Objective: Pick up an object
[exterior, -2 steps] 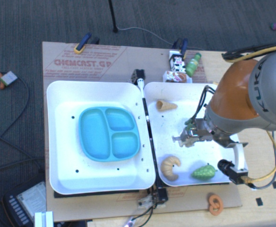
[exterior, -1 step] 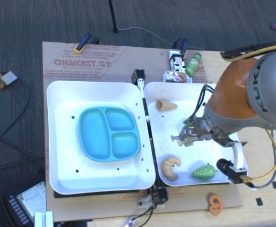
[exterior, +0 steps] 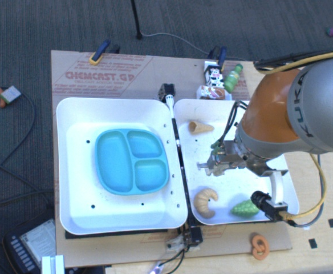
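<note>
Doing now: getting ready to grab; nothing is picked up yet, I think.
Tan toy croissant point(exterior: 205, 202): near edge of the white right bin point(exterior: 183, 153), at 6 o'clock from the gripper.
Bumpy green toy point(exterior: 245, 209): beside the croissant, at 4 o'clock from the gripper.
Gripper point(exterior: 215, 164): over the middle of the right bin; I cannot tell if it is open or shut.
Small tan cone point(exterior: 200, 127): farther back, at 11 o'clock.
Blue plastic plate with three parts point(exterior: 133, 160): in the white left bin point(exterior: 75, 119), at 9 o'clock.
Next move: probably line up over one toy, go down, then squeeze.
</note>
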You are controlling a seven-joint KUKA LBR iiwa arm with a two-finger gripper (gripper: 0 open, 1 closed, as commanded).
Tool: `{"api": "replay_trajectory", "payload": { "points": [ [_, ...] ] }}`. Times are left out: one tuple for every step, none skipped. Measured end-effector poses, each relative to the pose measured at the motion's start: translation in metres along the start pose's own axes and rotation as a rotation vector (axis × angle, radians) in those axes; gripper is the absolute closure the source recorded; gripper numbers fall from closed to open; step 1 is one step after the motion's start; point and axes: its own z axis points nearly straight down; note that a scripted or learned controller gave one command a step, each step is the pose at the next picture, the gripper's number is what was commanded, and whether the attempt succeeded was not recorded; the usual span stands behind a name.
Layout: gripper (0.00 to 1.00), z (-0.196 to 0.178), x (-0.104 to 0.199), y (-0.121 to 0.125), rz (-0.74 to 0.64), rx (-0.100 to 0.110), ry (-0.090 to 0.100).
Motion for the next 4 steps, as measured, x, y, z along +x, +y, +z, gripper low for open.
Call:
{"api": "replay_trajectory", "payload": {
  "points": [
    [1.00,-0.005,0.042,0.000,0.000,0.000,0.000],
    [1.00,0.020,-0.025,0.068,0.004,0.002,-0.003],
    [1.00,0.009,-0.003,-0.001,0.003,0.001,-0.002],
    [1.00,0.020,0.039,0.080,0.001,0.001,-0.001]
  ]
}}
